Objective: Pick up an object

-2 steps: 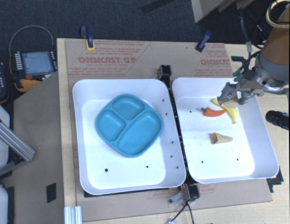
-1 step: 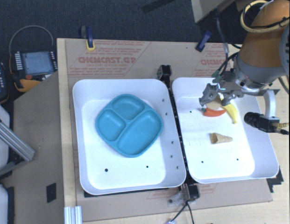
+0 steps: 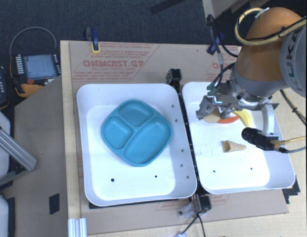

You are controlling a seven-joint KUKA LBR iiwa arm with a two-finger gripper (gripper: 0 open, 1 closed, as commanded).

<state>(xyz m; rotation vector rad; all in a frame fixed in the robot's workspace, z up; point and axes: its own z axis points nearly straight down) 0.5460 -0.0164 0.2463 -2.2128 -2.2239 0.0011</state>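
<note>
Camera view first, working left to right: well off to the gripper's left sits the blue divided plastic plate (image 3: 137, 132), lying flat in the left white bin (image 3: 89, 181). Across the divider, the gripper (image 3: 214, 111) hangs low over the back of the right white bin (image 3: 272, 179), the grey arm with its orange band (image 3: 264, 43) looming above it. Whether it is clenched or released, I cannot tell; the wrist hides that. Tucked right beneath and just beside it is a small cluster: a tan piece, something red-orange (image 3: 227, 120) and a yellow bit (image 3: 243, 117), crowded together. Nearer the front, to the gripper's right and apart from it, lies a tan wedge-shaped piece (image 3: 233, 146). The risk, as I judge it: with the cluster packed so tightly, a closing grip could pinch an edge or nudge pieces aside and come up with nothing.
</note>
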